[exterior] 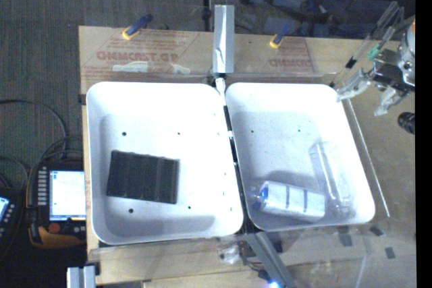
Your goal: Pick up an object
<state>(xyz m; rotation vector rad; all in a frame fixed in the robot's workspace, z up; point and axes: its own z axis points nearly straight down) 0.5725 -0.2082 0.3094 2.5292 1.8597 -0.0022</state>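
A flat black rectangular object (pixel 143 177) with faint ridges across its top lies in the left bin (pixel 162 94), on the floor toward the near left side, turned slightly off square. In the right bin (pixel 283 92), a clear plastic bottle with a white and blue label (pixel 291 199) lies on its side near the front wall. Just beside it to the right, a clear tube-like container (pixel 331 175) lies lengthwise, running from mid-bin toward the front right corner.
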